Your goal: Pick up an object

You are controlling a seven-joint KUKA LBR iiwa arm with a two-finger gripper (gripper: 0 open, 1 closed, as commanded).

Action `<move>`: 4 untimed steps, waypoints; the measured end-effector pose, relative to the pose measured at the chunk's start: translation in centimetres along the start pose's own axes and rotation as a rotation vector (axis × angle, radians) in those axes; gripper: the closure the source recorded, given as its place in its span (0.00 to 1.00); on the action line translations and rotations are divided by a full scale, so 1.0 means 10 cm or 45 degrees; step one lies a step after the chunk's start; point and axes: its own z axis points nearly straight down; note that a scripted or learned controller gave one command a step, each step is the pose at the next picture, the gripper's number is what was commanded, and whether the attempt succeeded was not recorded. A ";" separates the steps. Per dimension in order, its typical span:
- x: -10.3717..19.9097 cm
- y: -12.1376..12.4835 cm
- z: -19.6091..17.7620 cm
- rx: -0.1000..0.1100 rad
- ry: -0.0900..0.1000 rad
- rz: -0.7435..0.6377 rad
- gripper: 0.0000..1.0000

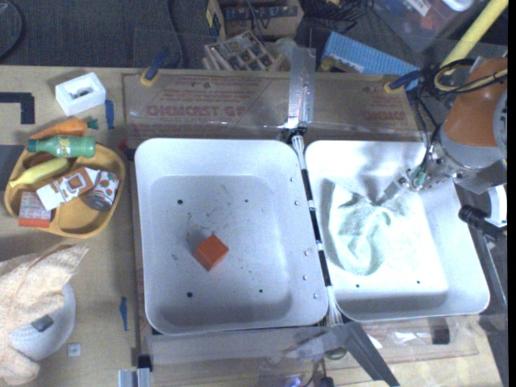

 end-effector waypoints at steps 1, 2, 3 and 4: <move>0.32 0.08 0.00 0.004 0.006 0.068 0.00; 0.31 0.09 -0.13 -0.004 0.001 0.070 1.00; 0.36 0.40 -0.01 -0.002 -0.002 -0.154 1.00; 0.47 0.63 -1.34 0.002 0.002 -0.168 1.00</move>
